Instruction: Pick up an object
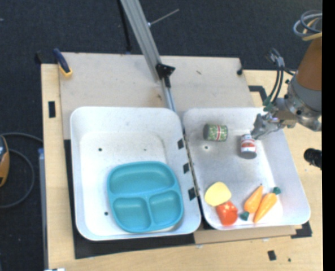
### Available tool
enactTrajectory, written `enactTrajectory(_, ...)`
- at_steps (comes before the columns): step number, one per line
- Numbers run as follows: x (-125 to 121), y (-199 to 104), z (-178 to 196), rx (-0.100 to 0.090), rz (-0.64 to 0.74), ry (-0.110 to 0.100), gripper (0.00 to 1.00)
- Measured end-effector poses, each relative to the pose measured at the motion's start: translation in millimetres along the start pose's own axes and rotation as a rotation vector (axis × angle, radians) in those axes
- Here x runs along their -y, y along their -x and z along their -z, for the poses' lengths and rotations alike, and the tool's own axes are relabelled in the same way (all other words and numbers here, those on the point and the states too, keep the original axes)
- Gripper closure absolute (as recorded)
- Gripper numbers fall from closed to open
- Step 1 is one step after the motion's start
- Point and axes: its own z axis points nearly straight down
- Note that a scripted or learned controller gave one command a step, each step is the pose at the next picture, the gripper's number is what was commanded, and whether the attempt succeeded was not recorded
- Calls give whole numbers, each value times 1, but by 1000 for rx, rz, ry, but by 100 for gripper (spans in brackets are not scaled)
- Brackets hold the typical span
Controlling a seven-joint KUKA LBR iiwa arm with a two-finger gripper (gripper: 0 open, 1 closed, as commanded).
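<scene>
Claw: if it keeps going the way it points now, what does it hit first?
Most likely the small can. The claw points down and toward the view's left, and that can lies right at its tip. Depth is unclear from this slant, so it may already be touching. The green can lies further left.

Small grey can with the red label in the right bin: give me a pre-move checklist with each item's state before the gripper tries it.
1. Target located: small grey can with the red label lies in the right white bin, near its upper right. Ok.
2. Gripper position: gripper sits just above and right of the can, close to it. Ok.
3. Can between the fingers: cannot tell.
4. Space around the can: the green-labelled can lies apart to its left; two orange carrots lie well below. Ok.
5. Bin wall clearance: the arm comes in over the right bin's upper right rim; margin cannot tell.
</scene>
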Motion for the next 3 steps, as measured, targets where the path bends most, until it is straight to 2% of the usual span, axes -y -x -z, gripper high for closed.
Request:
enactTrajectory(1,-14,-49,-16,1,-2,-3,100)
enactTrajectory(2,-37,-106,-16,-1,0,-1,100)
enactTrajectory(3,-51,-151,-14,0,-2,-1,100)
